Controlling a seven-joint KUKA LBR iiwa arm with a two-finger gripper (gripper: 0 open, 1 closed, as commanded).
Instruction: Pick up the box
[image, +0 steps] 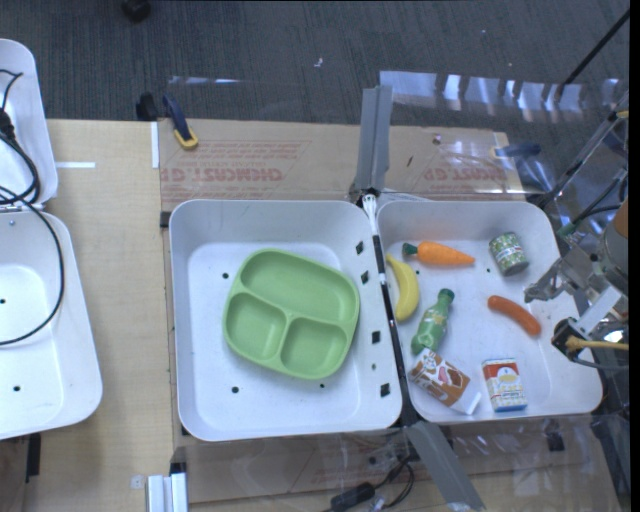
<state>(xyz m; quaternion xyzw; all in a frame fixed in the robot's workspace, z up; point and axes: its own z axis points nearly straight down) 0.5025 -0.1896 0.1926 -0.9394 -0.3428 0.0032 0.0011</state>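
A small red and white box (504, 385) lies flat near the front right corner of the right bin (470, 216). A brown and white carton (441, 379) lies tilted to its left, close to the front wall. My gripper (556, 312) hovers over the bin's right rim, behind and to the right of the box. Its two fingers point left, spread apart, with nothing between them. It is open and clear of both the box and the carton.
The right bin also holds a banana (403, 288), a carrot (443, 255), a green bottle (433, 320), a green can (509, 253) and a red sausage (514, 314) just left of the gripper. A green divided plate (291, 313) lies in the left bin (190, 330).
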